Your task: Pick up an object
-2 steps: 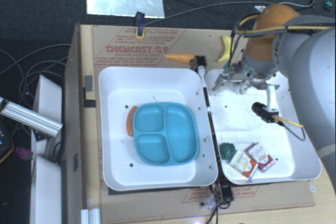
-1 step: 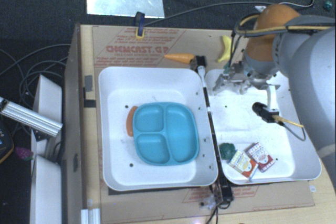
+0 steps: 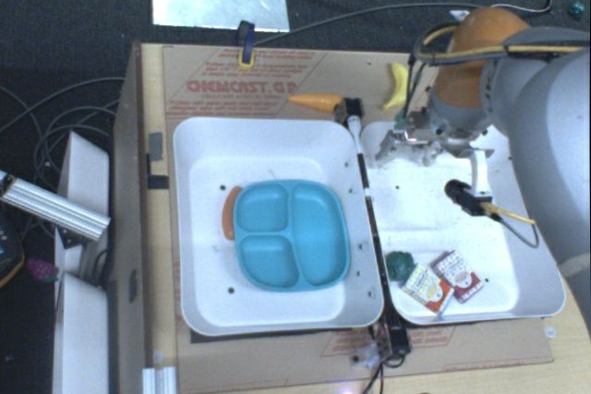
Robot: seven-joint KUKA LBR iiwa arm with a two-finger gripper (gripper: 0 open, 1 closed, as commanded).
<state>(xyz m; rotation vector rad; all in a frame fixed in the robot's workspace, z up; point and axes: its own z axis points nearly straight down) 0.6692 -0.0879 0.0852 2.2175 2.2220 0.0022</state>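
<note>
My gripper [image 3: 401,149] hangs low over the far left corner of the right bin [image 3: 526,295], with nothing visibly held. Near that bin's front edge lie a dark green lump [image 3: 400,265], an orange-and-white packet [image 3: 426,285] and a red-and-white packet [image 3: 458,274], all well in front of the gripper. In the left bin [image 3: 199,152] rests a blue divided plate [image 3: 291,231]. An orange sausage [image 3: 228,211] lies against the plate's left side.
A carrot [image 3: 315,102] and a yellow banana [image 3: 398,86] lie on the cardboard behind the bins. The grey arm with its orange band [image 3: 485,37] covers the right bin's far right. The divider between the bins runs just left of the gripper.
</note>
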